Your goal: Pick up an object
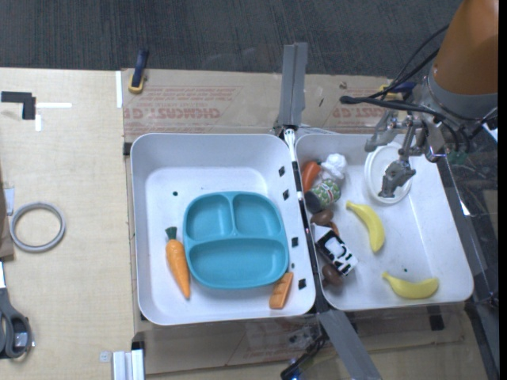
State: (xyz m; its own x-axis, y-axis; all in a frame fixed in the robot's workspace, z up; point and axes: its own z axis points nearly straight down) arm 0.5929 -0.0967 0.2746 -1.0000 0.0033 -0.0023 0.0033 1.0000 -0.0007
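- Objects to pick all sit loose in the bins, none lifted; nothing between my fingers (394,182), so the grasp is not done yet.
- Fingers hang over the back of the right bin (451,236), above a small white round dish (379,195); whether they are apart or together I cannot tell from this slant.
- Nearest candidates: upper banana (368,224) just left and forward of the dish, lower banana (410,286) near the front wall.
- Along the right bin's left wall: a cluster with an orange piece (310,174), a green-labelled bottle with white cap (327,185), a dark item (314,204), and a black-and-white toy (336,256).
- Left bin (150,212): blue divided plate (235,240), carrot (177,264) at its left, smaller carrot piece (281,290) at its front right.
- Judgement: early stage; left to do is descend on one item, close, lift.
- On the table (55,133) at left: a grey ring (36,226).
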